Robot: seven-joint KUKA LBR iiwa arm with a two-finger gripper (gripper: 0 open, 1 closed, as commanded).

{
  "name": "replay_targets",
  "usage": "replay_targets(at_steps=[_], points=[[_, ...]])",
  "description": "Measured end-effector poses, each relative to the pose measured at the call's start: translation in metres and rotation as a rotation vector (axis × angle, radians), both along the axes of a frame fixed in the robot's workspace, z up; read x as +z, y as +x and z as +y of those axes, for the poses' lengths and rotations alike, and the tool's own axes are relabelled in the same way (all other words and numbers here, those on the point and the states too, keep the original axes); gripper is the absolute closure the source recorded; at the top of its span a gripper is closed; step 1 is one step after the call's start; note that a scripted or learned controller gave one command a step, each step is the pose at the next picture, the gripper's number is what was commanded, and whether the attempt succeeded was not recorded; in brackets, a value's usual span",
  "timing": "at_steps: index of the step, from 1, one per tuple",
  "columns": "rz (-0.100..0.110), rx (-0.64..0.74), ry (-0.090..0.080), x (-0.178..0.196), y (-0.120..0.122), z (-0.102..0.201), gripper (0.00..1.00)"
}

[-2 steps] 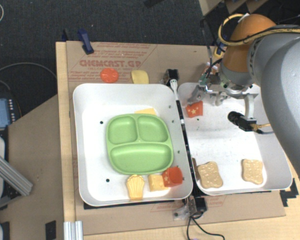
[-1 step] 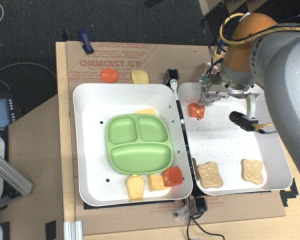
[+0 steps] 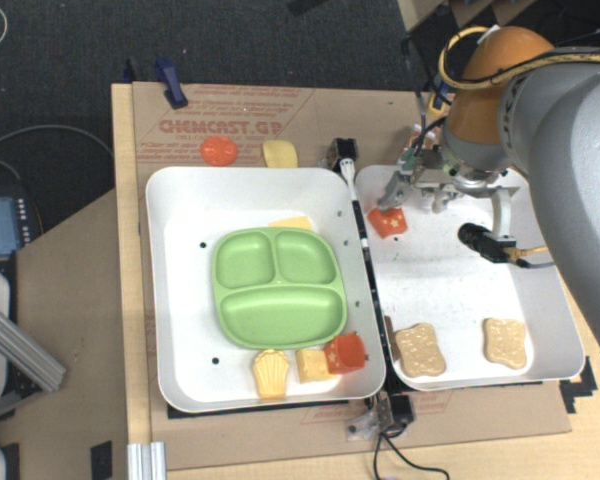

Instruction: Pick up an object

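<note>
- At the far left corner of the right bin (image 3: 540, 373), the gripper (image 3: 393, 200) hangs just above a small red-orange block (image 3: 388, 222), which lies on the bin floor close to the divider between the two bins.
- Gripper state: cannot be determined. The block appears directly beneath the tool, but the view does not establish whether it is gripped or merely under it.
- Step in hand, as judged: closing on and lifting the red-orange block. Treat the grasp as unconfirmed.
- Procedure for a sound grasp: centre the tool over the block so both sides are contacted evenly. Descend vertically. Lift straight up before any sideways travel.
- Caution: the block sits near the bin wall and the divider. An off-centre approach could push it against the wall or tip it instead of capturing it.
- Verification: after the lift, confirm that the block has left the floor with the tool. If it stays on the floor, repeat the approach.
- Arm pose: the grey arm (image 3: 570, 138) enters from the right, its wide link crossing above the right bin. The orange band (image 3: 500, 78) sits above the wrist, and the wrist points downward toward the bin corner.
- Other objects in the right bin: two tan biscuit-shaped pieces (image 3: 420, 349) lie near the front edge, well apart from the block.
- Left bin (image 3: 180, 268): a green divided tray (image 3: 278, 286) occupies the centre.
</note>
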State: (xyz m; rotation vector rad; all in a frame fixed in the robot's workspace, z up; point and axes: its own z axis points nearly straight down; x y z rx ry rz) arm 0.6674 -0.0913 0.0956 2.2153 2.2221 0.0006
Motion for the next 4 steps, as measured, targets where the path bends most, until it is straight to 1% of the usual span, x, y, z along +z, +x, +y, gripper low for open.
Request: replay_targets(at_steps=[1, 4], points=[[0.004, -0.002, 0.002, -0.0111, -0.0011, -0.0019, 0.00], [0.004, -0.002, 0.002, -0.0104, -0.0008, -0.0012, 0.00]])
